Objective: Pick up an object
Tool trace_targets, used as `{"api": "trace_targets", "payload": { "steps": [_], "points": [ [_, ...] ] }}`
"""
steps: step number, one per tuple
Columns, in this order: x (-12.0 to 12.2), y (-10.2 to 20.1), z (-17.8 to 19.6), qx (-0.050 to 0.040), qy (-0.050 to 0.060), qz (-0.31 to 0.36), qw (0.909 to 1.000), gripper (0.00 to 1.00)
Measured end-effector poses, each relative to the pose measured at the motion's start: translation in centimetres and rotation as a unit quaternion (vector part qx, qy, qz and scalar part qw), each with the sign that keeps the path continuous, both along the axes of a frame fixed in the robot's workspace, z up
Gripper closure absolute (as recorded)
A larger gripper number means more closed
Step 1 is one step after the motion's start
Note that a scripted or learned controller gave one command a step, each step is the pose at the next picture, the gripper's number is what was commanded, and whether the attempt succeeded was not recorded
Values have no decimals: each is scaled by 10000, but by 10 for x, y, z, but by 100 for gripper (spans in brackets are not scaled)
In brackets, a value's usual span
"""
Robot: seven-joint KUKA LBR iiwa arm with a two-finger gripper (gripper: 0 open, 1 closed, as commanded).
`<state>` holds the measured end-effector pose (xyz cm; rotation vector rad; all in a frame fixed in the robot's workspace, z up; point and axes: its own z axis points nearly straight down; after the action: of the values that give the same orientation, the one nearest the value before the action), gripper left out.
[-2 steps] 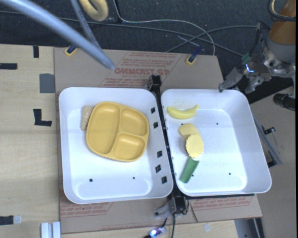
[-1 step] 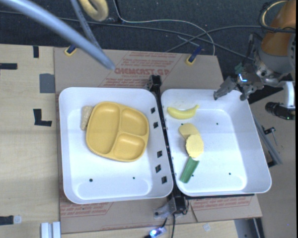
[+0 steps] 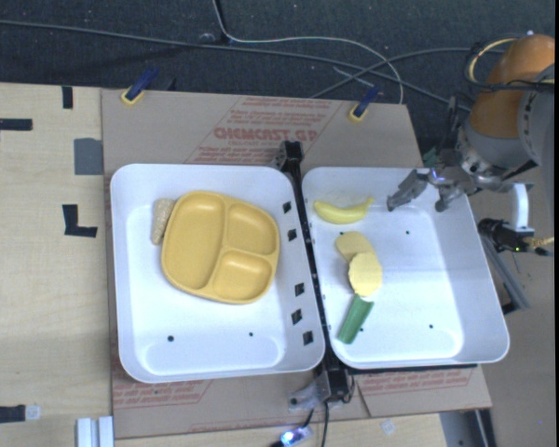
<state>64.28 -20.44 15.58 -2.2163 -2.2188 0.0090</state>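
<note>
Now we see our gripper [image 3: 419,194] spread apart, holding nothing, at the right bin's [image 3: 447,287] one o'clock corner, banana [image 3: 341,211] toward nine.

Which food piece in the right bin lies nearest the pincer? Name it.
The curved yellow plastic banana, at the bin's top, closest to the pincer; the pale yellow round pieces and green stick lie farther down.

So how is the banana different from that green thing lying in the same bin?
The banana is yellow and curved; the green cucumber-like piece is straight. The banana lies across the right bin near its far edge, while the green piece lies slanted towards the near edge. The banana sits closer to the tool. Both lie flat, untouched.
</note>
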Motion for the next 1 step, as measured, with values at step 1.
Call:
{"api": "trace_targets", "payload": {
  "steps": [1],
  "points": [
    [-8, 6, -62, 2, 2, 4, 10000, 0]
  ]
}}
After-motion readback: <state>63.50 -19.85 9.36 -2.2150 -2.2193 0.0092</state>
